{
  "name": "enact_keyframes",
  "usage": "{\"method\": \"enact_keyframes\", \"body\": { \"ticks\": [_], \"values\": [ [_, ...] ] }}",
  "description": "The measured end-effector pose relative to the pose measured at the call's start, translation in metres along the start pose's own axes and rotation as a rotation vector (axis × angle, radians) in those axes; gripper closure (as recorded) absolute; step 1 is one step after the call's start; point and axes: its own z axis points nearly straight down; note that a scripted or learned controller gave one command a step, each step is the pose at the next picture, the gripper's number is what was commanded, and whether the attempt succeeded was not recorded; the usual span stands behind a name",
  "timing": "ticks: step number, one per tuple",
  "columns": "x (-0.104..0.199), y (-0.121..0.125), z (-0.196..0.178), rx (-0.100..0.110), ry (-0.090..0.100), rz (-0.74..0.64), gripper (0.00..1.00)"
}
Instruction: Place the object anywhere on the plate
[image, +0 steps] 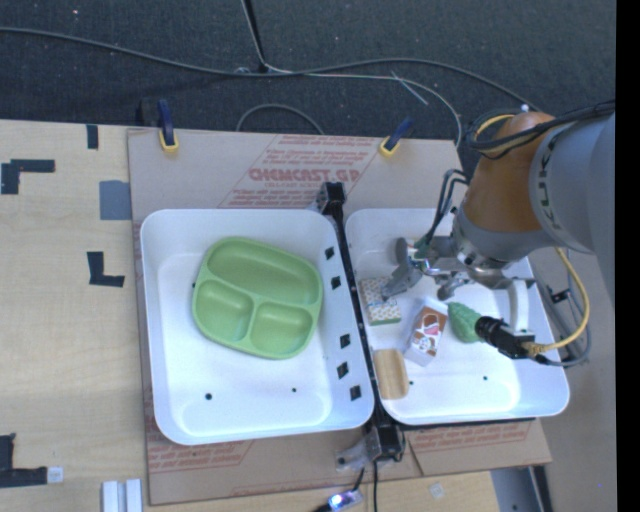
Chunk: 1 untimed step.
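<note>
Overhead slanted view of a bench carrying two shallow white bins side by side.

Near edge: the right bin (545, 395) holds, by its near-left corner, a tan block (390, 374). Just beyond it lie a small white carton with a red label (427, 334) and, beside that toward the bin's right edge, a green object (464, 322). A patterned square packet (380, 300) rests against the bin's left wall, at mid-depth.

Middle: the left bin (165, 400) carries the green compartment plate (258, 297), lying flat with nothing on it.

Far: the gripper (432, 272) hangs over the middle of the right bin, above the packet and carton, its grey arm (540, 190) entering from the bin's far-right corner. The fingers appear spread and nothing is seen between them, though cables and metal parts crowd this spot and the reading is uncertain.

Judged stage: the pick is in hand and no object has been lifted; which item is targeted cannot be told, the carton and packet lying closest beneath the tool. The next move calls for a descent onto one item clear of its neighbours, closure, a lift over the dividing walls, and release above the plate.
</note>
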Motion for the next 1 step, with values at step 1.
{"method": "enact_keyframes", "body": {
  "ticks": [1],
  "values": [
    [0.0004,-0.0023,0.0645,-0.002,0.0,0.0,0.0]
  ]
}}
